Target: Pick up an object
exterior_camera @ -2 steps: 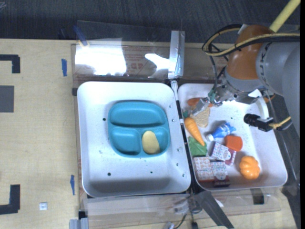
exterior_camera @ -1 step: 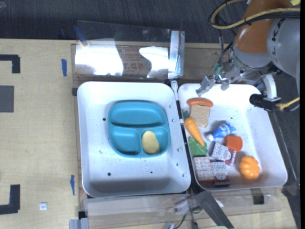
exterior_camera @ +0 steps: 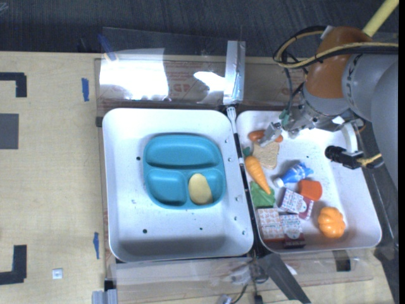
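A pale wooden bench [exterior_camera: 50, 189] is seen from above, marked with black tape [exterior_camera: 18, 84] and blue tape [exterior_camera: 85, 88]. Dark grey carpet [exterior_camera: 158, 5] is visible beyond its far edge. Bright glare is thrown on a clear sheet [exterior_camera: 164, 75] behind the bins.

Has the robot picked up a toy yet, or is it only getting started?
Not picked up yet, as far as the view shows. Already there: a yellow egg-shaped toy lies in the blue divided tray in the left bin. In hand: the gripper is low at the far end of the right bin, near a toast slice and a carrot. Left to do: grasping one and lifting it.
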You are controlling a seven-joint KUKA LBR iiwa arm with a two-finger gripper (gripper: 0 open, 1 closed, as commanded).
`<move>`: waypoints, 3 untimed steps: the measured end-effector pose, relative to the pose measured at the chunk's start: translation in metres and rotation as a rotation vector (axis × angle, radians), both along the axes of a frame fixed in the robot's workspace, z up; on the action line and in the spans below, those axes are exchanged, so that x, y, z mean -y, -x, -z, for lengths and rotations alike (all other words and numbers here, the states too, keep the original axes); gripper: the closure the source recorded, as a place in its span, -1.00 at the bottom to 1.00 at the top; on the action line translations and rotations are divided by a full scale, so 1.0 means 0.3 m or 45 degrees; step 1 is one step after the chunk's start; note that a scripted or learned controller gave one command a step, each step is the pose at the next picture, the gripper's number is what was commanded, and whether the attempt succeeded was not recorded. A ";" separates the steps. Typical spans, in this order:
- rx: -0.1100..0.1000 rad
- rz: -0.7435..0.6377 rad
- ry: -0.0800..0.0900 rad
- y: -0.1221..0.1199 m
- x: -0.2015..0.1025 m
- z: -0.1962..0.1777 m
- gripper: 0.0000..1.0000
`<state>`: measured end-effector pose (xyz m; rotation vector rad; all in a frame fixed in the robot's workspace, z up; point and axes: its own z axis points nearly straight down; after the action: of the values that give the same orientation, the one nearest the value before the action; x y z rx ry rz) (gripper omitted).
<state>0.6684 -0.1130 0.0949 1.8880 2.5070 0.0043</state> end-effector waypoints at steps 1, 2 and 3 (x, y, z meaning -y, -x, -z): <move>0.008 -0.002 0.000 -0.007 -0.003 -0.043 1.00; 0.003 0.316 -0.002 0.000 -0.139 -0.311 1.00; -0.003 0.317 0.000 0.004 -0.138 -0.302 -1.00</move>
<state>0.6673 -0.0717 0.1854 2.1854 2.2544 0.0016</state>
